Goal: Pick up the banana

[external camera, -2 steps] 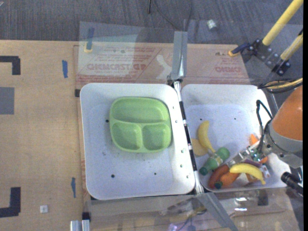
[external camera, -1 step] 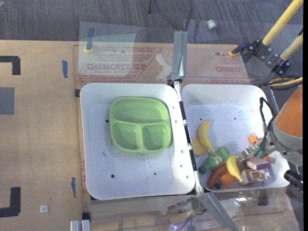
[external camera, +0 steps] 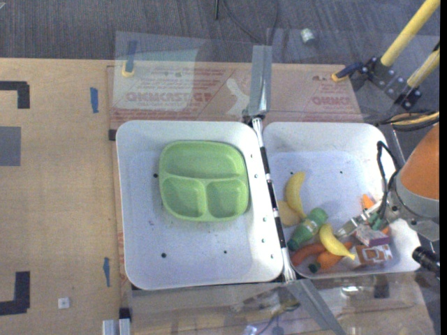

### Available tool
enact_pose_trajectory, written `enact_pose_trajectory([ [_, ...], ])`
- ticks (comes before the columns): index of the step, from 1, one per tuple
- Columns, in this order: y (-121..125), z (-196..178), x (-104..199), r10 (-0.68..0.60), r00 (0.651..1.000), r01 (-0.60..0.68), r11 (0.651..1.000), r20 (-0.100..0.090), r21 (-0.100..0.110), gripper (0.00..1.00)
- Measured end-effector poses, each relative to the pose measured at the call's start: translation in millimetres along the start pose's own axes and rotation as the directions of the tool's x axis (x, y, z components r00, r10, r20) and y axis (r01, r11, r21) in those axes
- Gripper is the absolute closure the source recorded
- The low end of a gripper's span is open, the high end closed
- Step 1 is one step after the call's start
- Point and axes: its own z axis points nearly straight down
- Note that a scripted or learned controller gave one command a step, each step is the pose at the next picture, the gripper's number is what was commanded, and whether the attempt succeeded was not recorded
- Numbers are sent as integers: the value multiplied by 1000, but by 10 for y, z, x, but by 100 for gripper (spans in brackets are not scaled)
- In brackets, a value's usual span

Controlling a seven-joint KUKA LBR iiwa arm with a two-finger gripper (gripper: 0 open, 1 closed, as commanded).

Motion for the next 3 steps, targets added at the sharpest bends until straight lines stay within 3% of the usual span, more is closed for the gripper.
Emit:
enact_pose_trajectory([
  [1,127,114,353,279,960,-279,960,-2,9,0],
  [2,46,58,239,590,808,-590,807,-1,18,0],
  [3,847,121,384,367,930,-367,930,-1,8,0],
])
